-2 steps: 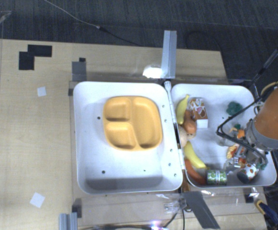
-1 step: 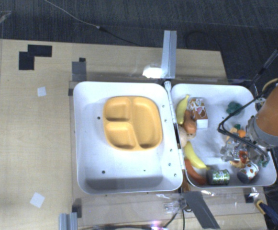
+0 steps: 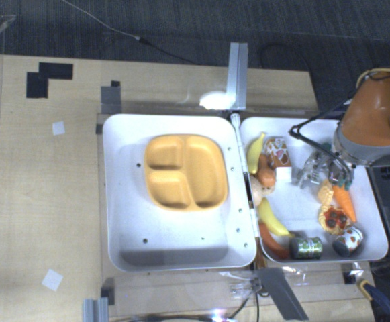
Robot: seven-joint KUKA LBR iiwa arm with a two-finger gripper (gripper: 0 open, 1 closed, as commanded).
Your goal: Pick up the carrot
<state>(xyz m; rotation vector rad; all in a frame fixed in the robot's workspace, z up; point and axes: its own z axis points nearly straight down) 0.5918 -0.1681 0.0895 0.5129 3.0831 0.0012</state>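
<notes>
Two white bins [image 3: 114, 200]; one carrot [image 3: 344, 204]; two bananas [image 3: 254, 154].

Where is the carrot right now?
In the camera view the carrot lies in the right bin, near its right wall, just below the pincer and beside a pizza slice.

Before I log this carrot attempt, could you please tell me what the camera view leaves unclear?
- Pincer: small, glinting metal; its state is unreadable.
- Carrot: its upper end meets the pincer; contact is unclear.
- Arm: cut off by the right edge.
- Food items beside the carrot: too small to identify.
</notes>
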